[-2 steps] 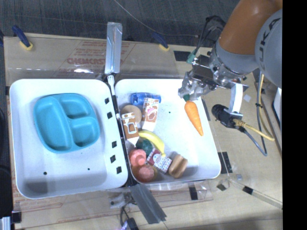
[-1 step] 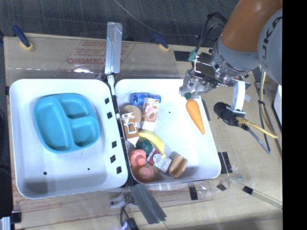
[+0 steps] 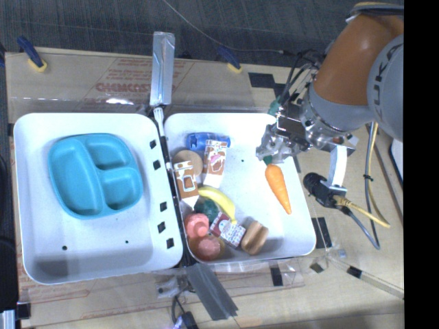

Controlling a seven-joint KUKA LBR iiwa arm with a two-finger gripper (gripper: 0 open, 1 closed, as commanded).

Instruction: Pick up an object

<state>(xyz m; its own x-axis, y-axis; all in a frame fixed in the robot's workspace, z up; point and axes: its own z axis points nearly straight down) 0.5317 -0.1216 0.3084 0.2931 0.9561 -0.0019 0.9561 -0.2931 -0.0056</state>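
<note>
An orange carrot (image 3: 278,188) lies lengthwise in the right bin (image 3: 248,130), close to its right wall. My gripper (image 3: 269,152) hangs at that wall, just above the carrot's thick top end; whether it touches the carrot is unclear. Along the bin's left side sit a blue packet (image 3: 204,141), two small cartons (image 3: 216,160) (image 3: 185,178) and a brown round piece (image 3: 186,160). A yellow banana (image 3: 218,201), a pink piece (image 3: 197,225), a red round piece (image 3: 208,247), a small printed carton (image 3: 232,233) and a brown bun (image 3: 254,236) crowd the near end.
The left bin (image 3: 34,245) holds a blue divided plate (image 3: 96,174). A grey metal strip (image 3: 162,67) stands above the divider between the bins. Bare white floor lies in the right bin between the cartons and the carrot.
</note>
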